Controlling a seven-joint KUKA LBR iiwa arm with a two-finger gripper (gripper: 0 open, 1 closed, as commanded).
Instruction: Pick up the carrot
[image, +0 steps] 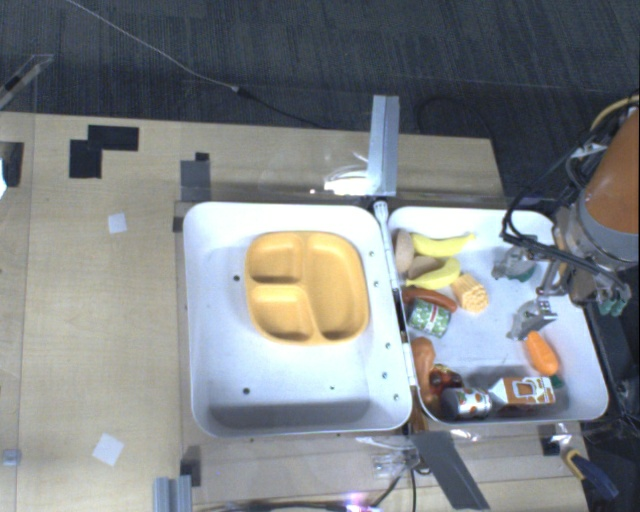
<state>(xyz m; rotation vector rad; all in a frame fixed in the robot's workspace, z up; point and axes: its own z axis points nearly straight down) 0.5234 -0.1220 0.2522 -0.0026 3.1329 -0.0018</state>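
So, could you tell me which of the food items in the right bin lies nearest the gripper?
The orange carrot, just below the gripper; the others crowd the bin's left side.

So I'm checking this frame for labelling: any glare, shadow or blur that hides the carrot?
Camera view: the carrot is lit evenly and reads clearly, slightly soft; the gripper just above it is blurrier; glare sits on the clear film behind the left bin, whose near wall is shadowed.
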